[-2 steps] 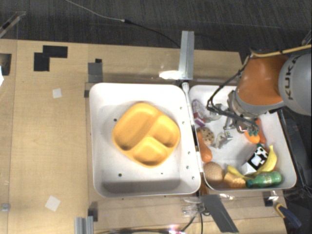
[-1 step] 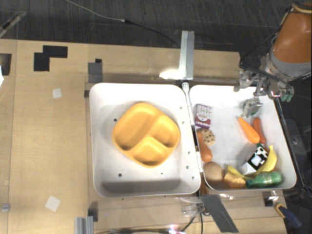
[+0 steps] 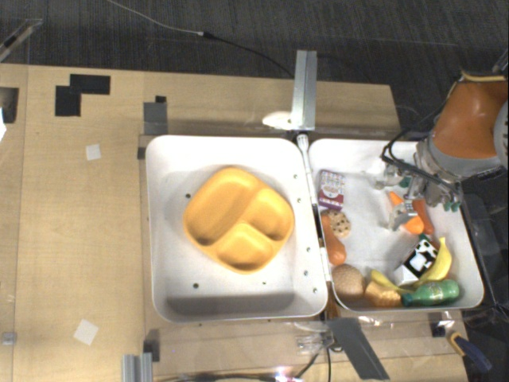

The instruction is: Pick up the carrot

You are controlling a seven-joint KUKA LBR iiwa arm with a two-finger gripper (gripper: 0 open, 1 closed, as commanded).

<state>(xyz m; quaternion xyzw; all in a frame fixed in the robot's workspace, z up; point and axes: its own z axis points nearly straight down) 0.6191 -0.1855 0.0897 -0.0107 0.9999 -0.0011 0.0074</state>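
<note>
The carrot (image 3: 415,217) lies slantwise right under the gripper (image 3: 407,200) in the right bin (image 3: 362,213); whether the jaws are open or closed, I cannot tell.

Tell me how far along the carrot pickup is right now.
Done: the hand has reached into the right bin and sits right at the carrot near the bin's far right side. In hand: the approach or grasp itself; whether the carrot is actually gripped cannot be told from this view. Left: a confirmed grip and a lift, since the carrot looks level with the bin floor beside the banana.
</note>
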